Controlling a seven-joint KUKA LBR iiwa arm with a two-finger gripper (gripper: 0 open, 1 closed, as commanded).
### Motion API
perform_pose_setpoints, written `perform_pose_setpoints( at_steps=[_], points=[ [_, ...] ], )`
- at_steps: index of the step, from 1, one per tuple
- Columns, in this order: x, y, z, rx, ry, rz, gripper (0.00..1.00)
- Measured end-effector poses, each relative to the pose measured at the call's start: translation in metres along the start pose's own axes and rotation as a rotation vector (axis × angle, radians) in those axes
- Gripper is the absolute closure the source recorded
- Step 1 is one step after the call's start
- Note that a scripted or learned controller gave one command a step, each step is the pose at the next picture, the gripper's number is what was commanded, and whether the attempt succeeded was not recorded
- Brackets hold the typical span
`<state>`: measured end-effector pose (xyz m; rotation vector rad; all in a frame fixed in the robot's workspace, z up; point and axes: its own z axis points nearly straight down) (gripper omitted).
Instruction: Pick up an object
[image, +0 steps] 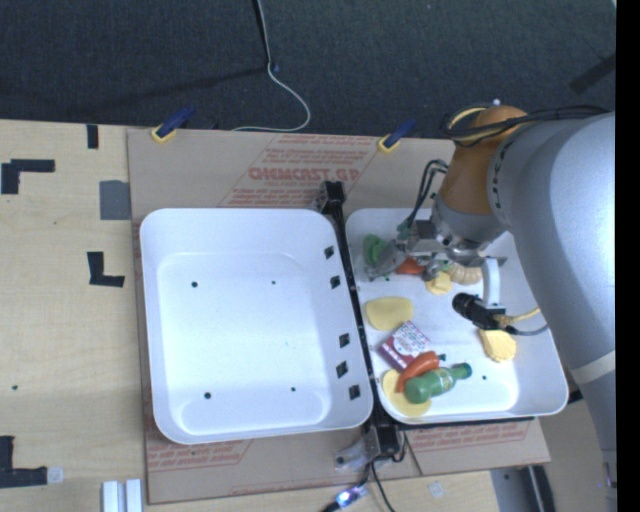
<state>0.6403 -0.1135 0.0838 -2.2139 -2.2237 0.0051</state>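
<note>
My gripper (397, 258) hangs low over the far left part of the right bin (530, 395). A green object (374, 246) lies right against it on the left, and a small orange-red piece (410, 268) lies just under it. Pale yellow pieces (441, 284) sit to its right. Nearer the front lie a yellow oval (388, 312), a pink and maroon packet (408, 342), a red pepper (419, 364), a green bottle (438, 381) and a yellow disc (398, 397). Another yellow piece (499, 345) rests at the right side.
The left bin (240, 320) stands beside the right one, with a black divider clip strip (345, 300) between them. Both sit on a cardboard sheet (290, 175). The grey arm (560, 230) covers the right bin's far right corner.
</note>
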Motion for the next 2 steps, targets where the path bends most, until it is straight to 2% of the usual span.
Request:
perform_pose_setpoints(
  at_steps=[1,2],
  points=[
    [0.019,0.026,0.001,0.004,-0.001,0.004,0.0],
    [0.019,0.027,-0.01,-0.001,-0.003,0.002,1.0]
  ],
)
